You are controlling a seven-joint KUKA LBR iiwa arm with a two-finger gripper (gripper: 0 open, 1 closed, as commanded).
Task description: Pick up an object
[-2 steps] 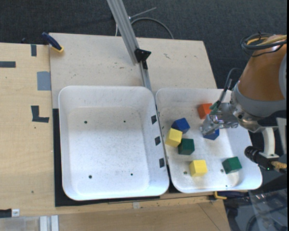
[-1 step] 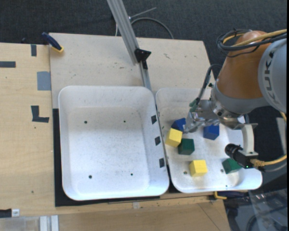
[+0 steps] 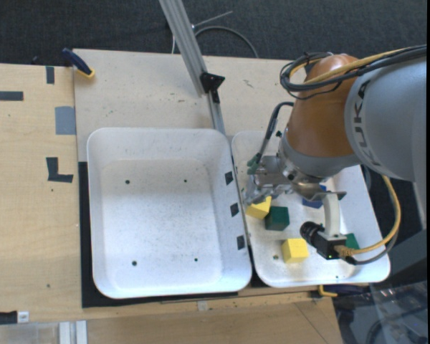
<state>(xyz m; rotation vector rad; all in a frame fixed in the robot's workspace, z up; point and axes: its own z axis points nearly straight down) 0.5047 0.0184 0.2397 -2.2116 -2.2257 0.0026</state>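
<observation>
jaws (image 3: 260, 192) at right bin (image 3: 369, 267) left wall | touching yellow block (image 3: 259, 208)

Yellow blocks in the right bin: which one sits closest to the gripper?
The yellow block just under the gripper, beside the dark green block. The other yellow block lies nearer the bin's front edge.

Robotics lab, taped bench (image 3: 29, 192), two white bins (image 3: 100, 149), industrial arm (image 3: 387, 113)
</observation>
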